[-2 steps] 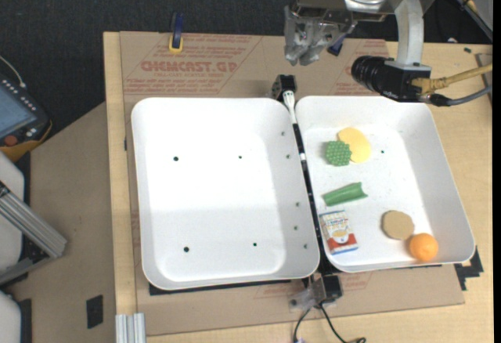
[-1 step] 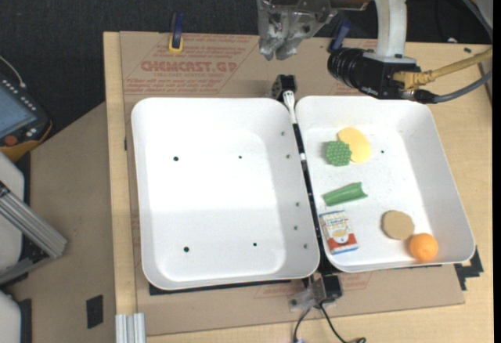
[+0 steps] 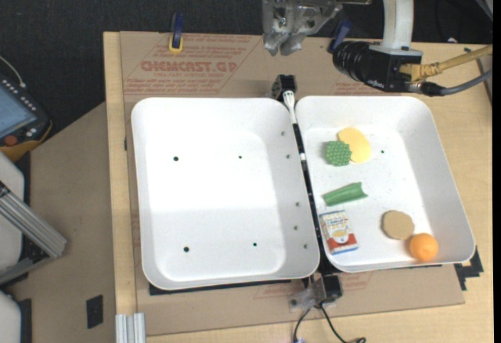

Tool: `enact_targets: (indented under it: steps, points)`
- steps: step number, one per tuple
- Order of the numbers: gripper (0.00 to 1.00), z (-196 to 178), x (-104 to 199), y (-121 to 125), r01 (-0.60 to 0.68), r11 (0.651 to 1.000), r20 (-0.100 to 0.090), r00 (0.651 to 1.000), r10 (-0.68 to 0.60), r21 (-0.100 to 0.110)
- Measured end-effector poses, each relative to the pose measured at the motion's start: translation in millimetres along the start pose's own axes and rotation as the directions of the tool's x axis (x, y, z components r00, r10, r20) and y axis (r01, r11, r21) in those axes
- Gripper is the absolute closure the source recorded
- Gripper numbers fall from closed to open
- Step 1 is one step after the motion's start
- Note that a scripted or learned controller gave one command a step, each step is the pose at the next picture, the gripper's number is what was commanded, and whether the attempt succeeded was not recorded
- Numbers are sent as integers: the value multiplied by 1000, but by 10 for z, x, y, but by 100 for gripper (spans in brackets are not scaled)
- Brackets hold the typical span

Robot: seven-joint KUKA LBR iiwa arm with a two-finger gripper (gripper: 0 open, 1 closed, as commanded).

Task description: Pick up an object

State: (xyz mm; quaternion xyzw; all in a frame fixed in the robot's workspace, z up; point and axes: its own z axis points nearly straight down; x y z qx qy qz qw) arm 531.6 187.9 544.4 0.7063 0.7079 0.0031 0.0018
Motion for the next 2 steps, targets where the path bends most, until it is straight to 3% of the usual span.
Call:
enact_targets:
  steps: [2]
  points:
    - [100, -209, 17, 9, 2, 1000, -2, 1000, -2, -7]
